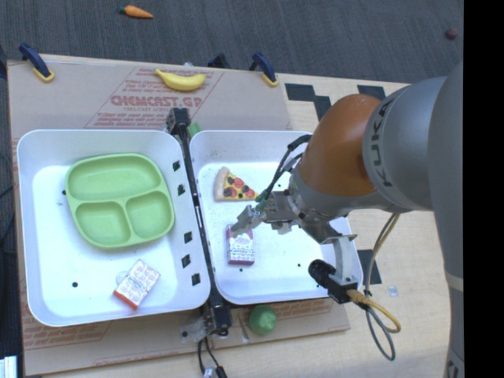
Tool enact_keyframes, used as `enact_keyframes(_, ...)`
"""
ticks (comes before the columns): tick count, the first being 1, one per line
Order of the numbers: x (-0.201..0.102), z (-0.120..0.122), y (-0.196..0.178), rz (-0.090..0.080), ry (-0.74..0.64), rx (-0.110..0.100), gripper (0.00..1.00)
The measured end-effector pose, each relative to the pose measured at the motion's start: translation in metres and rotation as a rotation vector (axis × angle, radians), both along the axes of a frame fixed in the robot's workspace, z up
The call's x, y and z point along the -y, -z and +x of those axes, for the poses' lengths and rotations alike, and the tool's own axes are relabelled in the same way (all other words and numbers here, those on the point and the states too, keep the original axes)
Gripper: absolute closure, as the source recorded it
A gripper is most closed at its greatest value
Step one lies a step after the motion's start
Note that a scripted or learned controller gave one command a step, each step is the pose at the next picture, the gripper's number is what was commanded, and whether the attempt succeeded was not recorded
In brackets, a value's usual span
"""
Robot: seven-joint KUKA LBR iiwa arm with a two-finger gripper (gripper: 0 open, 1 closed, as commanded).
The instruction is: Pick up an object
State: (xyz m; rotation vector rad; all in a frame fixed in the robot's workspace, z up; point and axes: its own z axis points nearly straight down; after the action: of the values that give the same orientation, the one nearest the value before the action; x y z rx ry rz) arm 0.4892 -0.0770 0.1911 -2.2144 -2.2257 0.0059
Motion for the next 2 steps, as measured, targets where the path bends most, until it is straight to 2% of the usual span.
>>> enact_keyframes(1,0.091,0.021,0.1,0.0,0.0,0.001,0.0)
enact_keyframes(2,0.086,0.06,0.099,0.001,-0.003,0.001,0.0)
